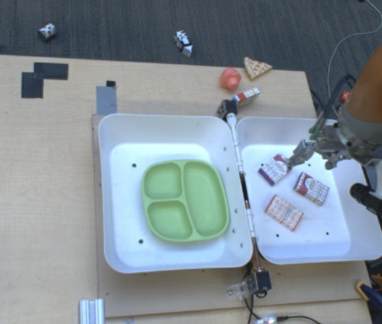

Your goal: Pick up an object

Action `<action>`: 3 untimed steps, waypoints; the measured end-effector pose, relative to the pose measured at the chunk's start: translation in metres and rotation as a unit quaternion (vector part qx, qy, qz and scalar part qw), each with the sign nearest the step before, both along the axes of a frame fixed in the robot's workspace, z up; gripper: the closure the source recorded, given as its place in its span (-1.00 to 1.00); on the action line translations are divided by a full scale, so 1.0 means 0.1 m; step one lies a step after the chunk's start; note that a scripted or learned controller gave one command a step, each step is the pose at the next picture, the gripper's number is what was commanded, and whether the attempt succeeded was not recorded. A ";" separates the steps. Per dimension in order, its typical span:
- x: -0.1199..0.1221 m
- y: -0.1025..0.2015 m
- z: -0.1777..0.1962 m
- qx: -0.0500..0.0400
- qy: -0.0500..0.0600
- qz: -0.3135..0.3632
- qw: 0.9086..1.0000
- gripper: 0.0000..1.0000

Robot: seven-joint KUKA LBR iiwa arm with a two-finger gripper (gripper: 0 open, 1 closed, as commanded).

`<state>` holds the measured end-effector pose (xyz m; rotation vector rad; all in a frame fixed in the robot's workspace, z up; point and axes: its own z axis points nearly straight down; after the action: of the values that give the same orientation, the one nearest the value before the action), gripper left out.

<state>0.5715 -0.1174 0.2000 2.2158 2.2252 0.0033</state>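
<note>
Three small cartons lie in the right bin (363, 247): a maroon and white one (274, 169) at the upper left, a red one (311, 187) to its right, and a pink checkered one (284, 212) below them. My gripper (314, 159) hangs over the bin's upper part, just right of the maroon carton and above the red one. Its two fingers are spread open, with nothing between them. The grey arm with its orange band (380, 79) comes in from the right.
A green divided plate (185, 200) lies in the left bin (104, 181). Beyond the bins, a red ball (230, 78), a toy pizza slice (257, 67) and a small tube (248, 95) rest on the bench. Cables and clamps sit at the right edge.
</note>
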 end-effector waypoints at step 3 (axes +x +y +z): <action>-0.47 0.31 -1.02 -0.001 -0.007 0.000 1.000 1.00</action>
<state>0.5245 -0.0866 0.0984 2.2085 2.2158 0.0152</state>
